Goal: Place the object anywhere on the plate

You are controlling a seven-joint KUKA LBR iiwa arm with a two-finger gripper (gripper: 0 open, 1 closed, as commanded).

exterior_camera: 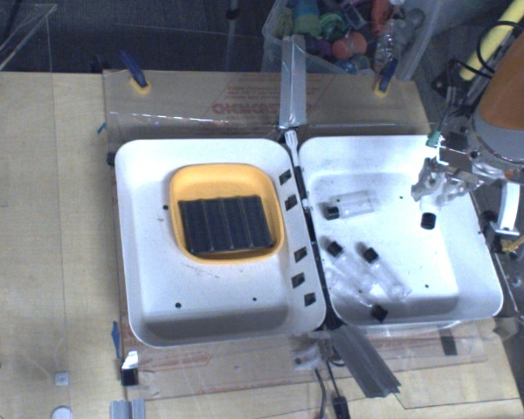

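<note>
Camera view: claw (438, 184) hovering over right bin (472, 299), grip state unreadable. Clear bottles (373, 278) looking slippery, risking missed grasp before yellow plate (224, 180) in left bin (148, 260).

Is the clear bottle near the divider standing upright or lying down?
Lying down: the clear bottle rests sideways on the right bin floor, black cap pointing left.

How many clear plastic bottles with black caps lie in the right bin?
3 at least: one clear plastic bottle in the middle, two near the front. More may be hidden; they are hard to see.
</note>
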